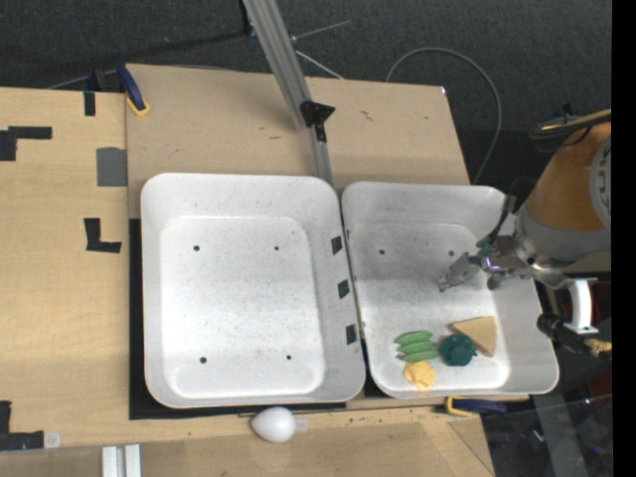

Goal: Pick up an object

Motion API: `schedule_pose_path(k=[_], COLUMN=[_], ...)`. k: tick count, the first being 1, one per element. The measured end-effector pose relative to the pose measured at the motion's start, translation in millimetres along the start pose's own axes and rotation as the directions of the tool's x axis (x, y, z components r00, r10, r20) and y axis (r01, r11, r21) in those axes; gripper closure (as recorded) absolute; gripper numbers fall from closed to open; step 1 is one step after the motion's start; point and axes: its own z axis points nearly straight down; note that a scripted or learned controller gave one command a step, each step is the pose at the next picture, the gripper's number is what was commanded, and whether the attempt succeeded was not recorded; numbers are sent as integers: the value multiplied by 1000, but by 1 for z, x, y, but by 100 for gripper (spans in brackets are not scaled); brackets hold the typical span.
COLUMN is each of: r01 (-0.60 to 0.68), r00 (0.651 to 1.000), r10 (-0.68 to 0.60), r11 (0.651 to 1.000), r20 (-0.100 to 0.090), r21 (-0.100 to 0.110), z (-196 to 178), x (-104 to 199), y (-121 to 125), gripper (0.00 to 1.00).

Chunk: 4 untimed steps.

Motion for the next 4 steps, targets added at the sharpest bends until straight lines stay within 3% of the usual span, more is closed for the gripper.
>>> schedule_pose_path(k=[1, 2, 4], r01=[0, 1, 1], r00=[1000, 1000, 1000], r10=[0, 0, -1], r11=[1000, 1000, 1000], r20=[3, 1, 3], r21=[-6, -6, -12], z=[33, 22, -96], x=[0, 1, 13], y=[0, 1, 3], gripper=[0, 100, 100])
